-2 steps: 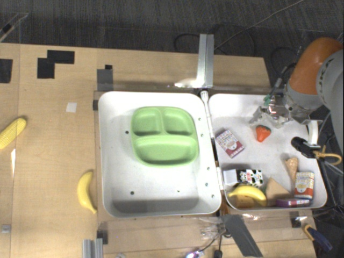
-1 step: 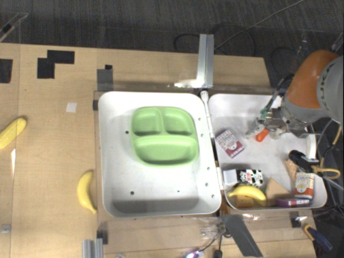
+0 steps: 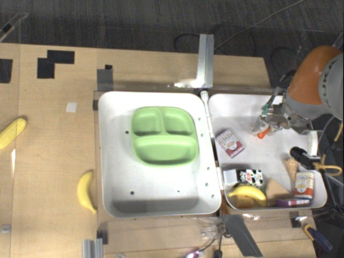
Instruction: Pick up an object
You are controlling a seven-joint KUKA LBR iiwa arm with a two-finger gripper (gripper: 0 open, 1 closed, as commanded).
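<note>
One small orange object (image 3: 262,134) lies in the upper part of the right bin (image 3: 236,105), just under the gripper (image 3: 270,121), whose jaws I cannot tell apart, while the grey arm (image 3: 317,87) with its orange band leans in from the frame's right edge.

You're looking down on a robotics lab: a plywood bench (image 3: 48,165) with two white bins (image 3: 110,198) bolted side by side, metal brackets (image 3: 206,58), loose cables (image 3: 258,23) trailing over dark carpet (image 3: 107,9).
</note>
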